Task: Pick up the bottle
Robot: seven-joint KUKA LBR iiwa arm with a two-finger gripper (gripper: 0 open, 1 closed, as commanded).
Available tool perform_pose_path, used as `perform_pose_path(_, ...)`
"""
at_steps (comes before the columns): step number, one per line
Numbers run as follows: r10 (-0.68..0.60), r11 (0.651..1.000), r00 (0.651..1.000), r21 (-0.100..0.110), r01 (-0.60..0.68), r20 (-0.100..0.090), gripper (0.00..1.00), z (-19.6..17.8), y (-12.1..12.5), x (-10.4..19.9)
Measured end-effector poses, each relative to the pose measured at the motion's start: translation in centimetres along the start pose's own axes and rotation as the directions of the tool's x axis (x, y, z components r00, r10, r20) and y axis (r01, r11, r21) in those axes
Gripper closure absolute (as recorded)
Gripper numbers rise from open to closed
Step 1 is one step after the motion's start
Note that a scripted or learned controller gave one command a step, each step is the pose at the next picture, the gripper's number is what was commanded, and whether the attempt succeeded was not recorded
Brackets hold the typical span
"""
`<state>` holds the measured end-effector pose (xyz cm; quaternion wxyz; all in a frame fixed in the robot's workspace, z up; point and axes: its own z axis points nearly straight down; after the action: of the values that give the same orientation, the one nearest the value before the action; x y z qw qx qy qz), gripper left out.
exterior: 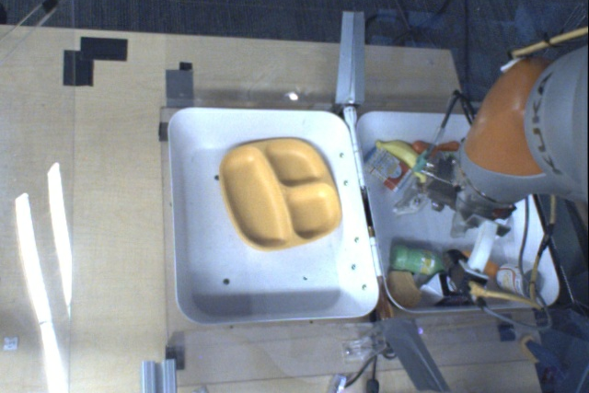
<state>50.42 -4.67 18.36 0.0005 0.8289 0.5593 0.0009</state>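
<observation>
Green bottle (416, 260) lies on side in right bin (433, 225), toward 6 o'clock, beside brown round object (402, 289). Tool (425, 186) hangs over same bin's centre (grip state: cannot tell), above clutter: banana (398, 148) at 11 o'clock. Left bin (193, 225) on tabletop (92, 198) carries yellow divided tray (279, 192).

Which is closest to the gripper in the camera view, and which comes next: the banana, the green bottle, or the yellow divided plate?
From the gripper:
1. Banana, just above it in the right bin.
2. Green bottle, below it near the bin's lower edge.
3. Yellow divided plate, in the left bin.
</observation>
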Motion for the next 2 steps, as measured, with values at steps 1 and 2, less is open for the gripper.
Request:
perform_pose_path(1, -0.011, 1.0, 1.0, -0.005, 0.011, 0.002, 0.0, -7.8, 1.8, -8.4)
perform_pose_path(2, 0.211, 0.977, 0.977, 0.002, -0.211, 0.001, 0.0, -2.4, -0.4, -3.3)
